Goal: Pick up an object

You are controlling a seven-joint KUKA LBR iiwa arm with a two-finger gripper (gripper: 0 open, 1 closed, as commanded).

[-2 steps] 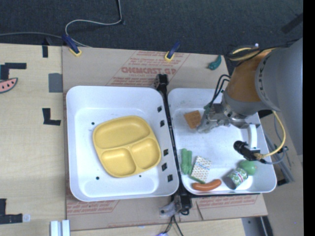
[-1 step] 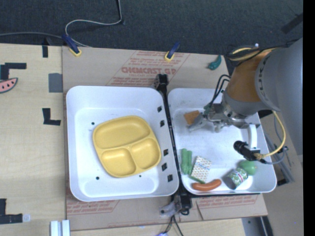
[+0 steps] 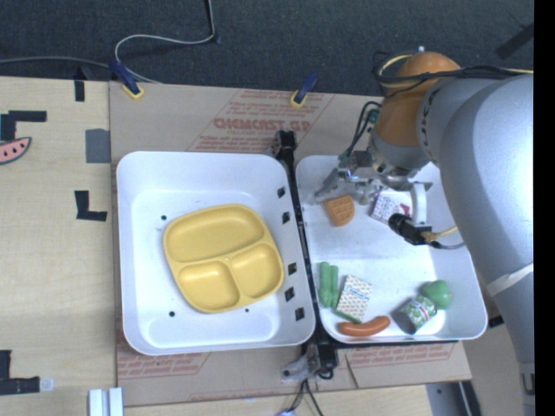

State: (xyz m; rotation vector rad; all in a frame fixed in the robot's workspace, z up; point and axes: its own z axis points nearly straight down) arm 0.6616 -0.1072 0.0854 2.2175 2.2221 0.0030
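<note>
Arm's in from the right, gripper (image 3: 340, 183) down low at the upper left corner of the right bin (image 3: 460, 271), and its fingers look spread fairly wide with nothing between them. Right beneath the tips, just touching or a hair apart, sits a small tan block (image 3: 340, 211) on the bin floor, the likely target. So by my read the reach is done, but the close and the lift are both yet to come. Tight spot here: the block lies close to the divider (image 3: 295, 224) between the bins on its left, with a small packet (image 3: 388, 206) off to its right. Straight up is the clear way out. Lower in the frame, well apart, a green piece (image 3: 329, 284), a wrapped square (image 3: 353, 296), a sausage (image 3: 364, 326) and a can (image 3: 417, 313) crowd the bottom edge; the left bin (image 3: 139, 258) holds a yellow tray (image 3: 224, 256)
</note>
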